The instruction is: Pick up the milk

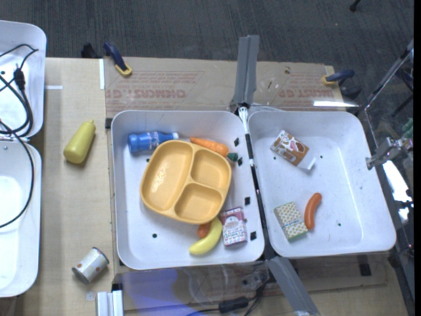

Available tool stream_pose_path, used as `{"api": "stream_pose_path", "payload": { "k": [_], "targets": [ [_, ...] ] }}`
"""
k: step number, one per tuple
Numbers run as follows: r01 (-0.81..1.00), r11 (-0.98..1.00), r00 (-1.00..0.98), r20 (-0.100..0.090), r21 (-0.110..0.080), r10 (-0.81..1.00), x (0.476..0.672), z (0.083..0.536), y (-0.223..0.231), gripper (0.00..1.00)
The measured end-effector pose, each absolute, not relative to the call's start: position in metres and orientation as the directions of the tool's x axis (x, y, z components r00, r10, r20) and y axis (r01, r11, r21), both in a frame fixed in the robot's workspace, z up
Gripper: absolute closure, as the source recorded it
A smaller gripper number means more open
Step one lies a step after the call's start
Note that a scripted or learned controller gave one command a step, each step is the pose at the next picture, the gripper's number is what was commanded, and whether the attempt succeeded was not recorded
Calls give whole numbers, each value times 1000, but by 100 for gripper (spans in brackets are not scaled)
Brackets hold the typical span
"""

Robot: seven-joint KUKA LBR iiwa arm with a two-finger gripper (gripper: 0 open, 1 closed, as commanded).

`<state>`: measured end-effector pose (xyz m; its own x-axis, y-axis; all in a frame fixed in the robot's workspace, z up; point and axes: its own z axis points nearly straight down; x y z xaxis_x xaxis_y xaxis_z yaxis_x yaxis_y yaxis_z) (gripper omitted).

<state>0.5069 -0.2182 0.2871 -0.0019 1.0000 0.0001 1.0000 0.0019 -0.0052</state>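
Even, fairly bright overhead light washes the scene. The two white bins (125,176) glare softly, their floors nearly blown out, and things in them cast only faint, short shadows. The far floor (197,12) is dim. Overall focus is slightly soft, and the right edge blurs.

yellow tray (172,184), milk carton (233,227), two bins (342,120)

the yellow plate (187,189) hides part of the carrot (210,145) and blue bottle (152,141).
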Motion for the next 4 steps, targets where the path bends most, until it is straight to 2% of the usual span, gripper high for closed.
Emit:
{"api": "stream_pose_path", "payload": {
  "k": [1, 2, 3, 4],
  "targets": [
    [1000, 5, -5, 0, -8, 1000, 508, 294, -219, 100],
    [926, 377, -377, 2, -3, 926, 530, 241, -189, 100],
    [885, 465, -465, 2, -3, 885, 528, 194, -128, 100],
    [720, 694, -694, 2, -1, 720, 523, 200, -85, 100]
  ]
}}
